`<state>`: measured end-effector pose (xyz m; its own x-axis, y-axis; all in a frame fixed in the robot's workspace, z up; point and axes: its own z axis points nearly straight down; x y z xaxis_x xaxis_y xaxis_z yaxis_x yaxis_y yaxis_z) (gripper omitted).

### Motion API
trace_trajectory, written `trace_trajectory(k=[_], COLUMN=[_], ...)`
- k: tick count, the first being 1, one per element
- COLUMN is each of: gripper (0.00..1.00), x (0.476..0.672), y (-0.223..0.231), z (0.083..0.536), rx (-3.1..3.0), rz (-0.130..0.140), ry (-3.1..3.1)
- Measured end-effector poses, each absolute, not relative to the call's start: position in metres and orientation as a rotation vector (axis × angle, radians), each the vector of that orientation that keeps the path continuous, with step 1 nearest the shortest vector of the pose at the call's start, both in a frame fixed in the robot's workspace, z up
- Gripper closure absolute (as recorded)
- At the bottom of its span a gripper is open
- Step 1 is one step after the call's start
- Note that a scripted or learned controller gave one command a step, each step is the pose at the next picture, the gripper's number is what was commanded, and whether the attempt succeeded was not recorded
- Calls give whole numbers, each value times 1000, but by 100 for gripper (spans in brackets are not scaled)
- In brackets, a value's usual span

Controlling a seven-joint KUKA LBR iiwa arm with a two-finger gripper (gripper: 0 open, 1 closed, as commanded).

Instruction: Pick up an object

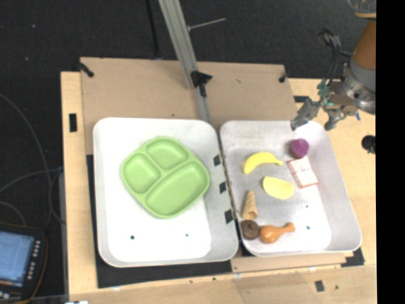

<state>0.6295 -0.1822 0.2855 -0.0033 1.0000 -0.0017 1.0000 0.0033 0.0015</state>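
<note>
My gripper (314, 116) hangs above the far right corner of the right bin (329, 233), its two fingers spread open with nothing between them. Just below and slightly left of it lies a purple ball-like fruit (299, 147). Further into that bin are a yellow banana (261, 162), a white and pink box (303, 173), a yellow slice-shaped piece (278, 187), an ice cream cone (250, 204), a brown donut (250, 229) and an orange-brown drumstick (276, 232).
The left bin (114, 233) holds a green divided plate (166, 177). A grey metal pole (180, 40) slants up from between the bins at the back. The arm's orange band (365, 46) sits at the right edge.
</note>
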Motion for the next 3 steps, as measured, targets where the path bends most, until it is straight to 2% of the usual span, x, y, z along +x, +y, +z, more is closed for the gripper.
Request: trace_trajectory(k=[1,3], gripper=[0,0], x=[629,627], y=[-183,-187], z=[286,201], rx=[2216,2222], rz=[-2,-6], ry=[2223,2220])
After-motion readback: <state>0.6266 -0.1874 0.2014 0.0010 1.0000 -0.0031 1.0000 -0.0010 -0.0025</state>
